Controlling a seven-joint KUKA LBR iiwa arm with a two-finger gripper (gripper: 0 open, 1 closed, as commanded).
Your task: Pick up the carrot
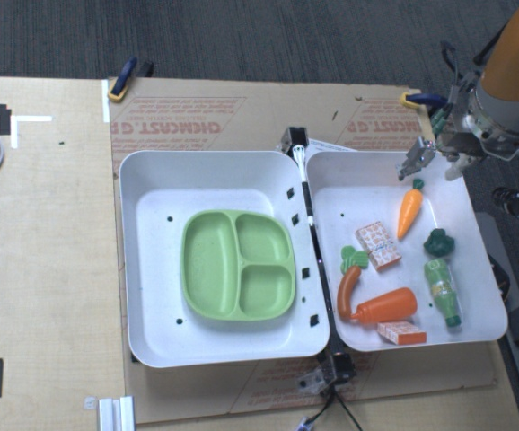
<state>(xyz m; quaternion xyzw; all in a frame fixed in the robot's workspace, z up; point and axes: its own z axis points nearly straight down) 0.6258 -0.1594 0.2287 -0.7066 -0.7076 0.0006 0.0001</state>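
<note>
Orange tapered carrot with green top lies in the right white bin; I see my 2-finger gripper spread open just above it, holding nothing.

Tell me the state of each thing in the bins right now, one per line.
carrot: lying in the right bin, not held
gripper: above the carrot's leafy end, jaws open
green plate: flat in the left bin
green bottle: lying on its side
orange bottle: lying on its side
broccoli: resting beside the green bottle's top
</note>
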